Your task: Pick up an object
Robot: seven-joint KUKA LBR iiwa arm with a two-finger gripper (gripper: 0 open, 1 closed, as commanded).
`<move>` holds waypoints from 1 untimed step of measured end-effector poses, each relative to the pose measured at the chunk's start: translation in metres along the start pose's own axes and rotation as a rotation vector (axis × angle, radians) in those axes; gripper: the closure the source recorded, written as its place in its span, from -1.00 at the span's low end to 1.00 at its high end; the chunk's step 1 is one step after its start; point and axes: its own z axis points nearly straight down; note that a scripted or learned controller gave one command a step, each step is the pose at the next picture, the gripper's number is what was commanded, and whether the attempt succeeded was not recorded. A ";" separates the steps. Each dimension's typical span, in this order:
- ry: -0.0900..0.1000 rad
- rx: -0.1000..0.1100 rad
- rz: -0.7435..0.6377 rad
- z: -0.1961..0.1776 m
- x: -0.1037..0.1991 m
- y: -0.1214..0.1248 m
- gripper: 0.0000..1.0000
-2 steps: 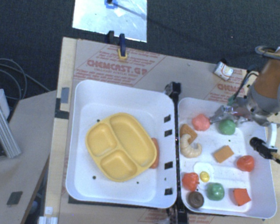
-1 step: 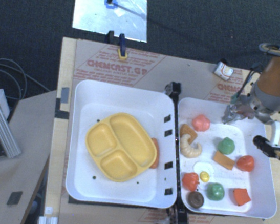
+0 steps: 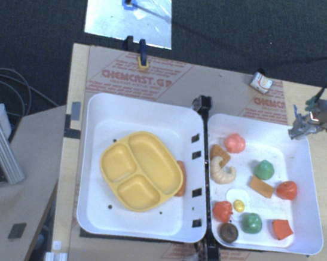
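The grey two-finger gripper hangs over the upper right corner of the right-hand shallow white bin, just above its rim, fingers pointing down and to the left. It is too small and blurred to tell how far apart they stand, and nothing shows between them. Nothing in the bin touches it.

The toy food lies scattered below: a pink rounded piece is nearest the top, a tan croissant-shaped piece curls with its long axis roughly across the bin, an orange oblong block lies slanted down to the right, and a round green ball sits just above it. A red tomato-like piece rests near the right wall.

In the left white bin, a yellow three-compartment plastic plate lies tilted.
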 end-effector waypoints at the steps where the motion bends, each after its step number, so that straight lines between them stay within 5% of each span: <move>1: 0.000 0.002 -0.001 0.006 0.000 0.002 -1.00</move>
